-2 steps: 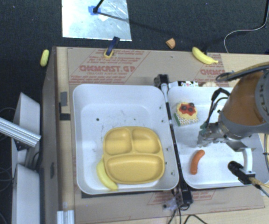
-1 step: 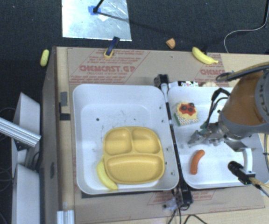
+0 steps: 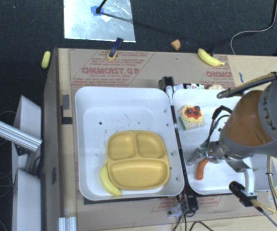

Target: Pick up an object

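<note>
In the right bin (image 3: 215,184) an orange sausage-shaped object (image 3: 201,169) lies near the left wall. My gripper (image 3: 199,156) hangs just above its upper end, at the tip of the grey and orange arm (image 3: 249,124), which covers much of this bin. I cannot tell whether the gripper touches the orange object. A small yellow cake-like toy with a red top (image 3: 191,116) rests at the back of the same bin. The left bin (image 3: 124,105) holds a yellow divided plate (image 3: 137,158), with a banana (image 3: 107,182) beside its front-left edge.
Outside the bins, a banana (image 3: 209,57), a small brown piece (image 3: 176,44) and a yellow object (image 3: 45,59) lie past the bench's back edge. A clamp (image 3: 169,84) sits where the two bins meet at the back. Cables run over the arm.
</note>
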### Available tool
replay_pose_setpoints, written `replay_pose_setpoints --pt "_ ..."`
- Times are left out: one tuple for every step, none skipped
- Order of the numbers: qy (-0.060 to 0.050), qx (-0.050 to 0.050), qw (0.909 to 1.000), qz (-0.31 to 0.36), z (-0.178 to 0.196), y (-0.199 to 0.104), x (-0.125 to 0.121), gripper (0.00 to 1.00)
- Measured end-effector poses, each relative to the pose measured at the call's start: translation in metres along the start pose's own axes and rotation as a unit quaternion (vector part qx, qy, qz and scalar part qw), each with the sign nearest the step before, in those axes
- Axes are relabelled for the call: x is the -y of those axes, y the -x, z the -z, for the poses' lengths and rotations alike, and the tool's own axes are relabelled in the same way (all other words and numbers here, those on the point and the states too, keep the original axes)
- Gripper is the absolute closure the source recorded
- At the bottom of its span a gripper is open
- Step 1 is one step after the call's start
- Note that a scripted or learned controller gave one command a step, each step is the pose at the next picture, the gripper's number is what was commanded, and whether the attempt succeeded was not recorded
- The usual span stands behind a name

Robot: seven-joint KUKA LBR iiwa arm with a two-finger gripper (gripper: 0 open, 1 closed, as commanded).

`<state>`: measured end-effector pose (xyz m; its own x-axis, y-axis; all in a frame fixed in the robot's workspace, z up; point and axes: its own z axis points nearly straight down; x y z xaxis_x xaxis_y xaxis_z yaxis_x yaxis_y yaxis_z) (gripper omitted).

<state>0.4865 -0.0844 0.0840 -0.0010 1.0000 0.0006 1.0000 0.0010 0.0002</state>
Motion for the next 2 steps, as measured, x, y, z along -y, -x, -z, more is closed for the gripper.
replay_pose_setpoints --pt "0.001 -0.001 1.0 0.001 0.011 -0.001 -0.001 1.0" --pt "0.001 0.0 1.0 0.001 0.101 -0.063 -0.039 1.0"
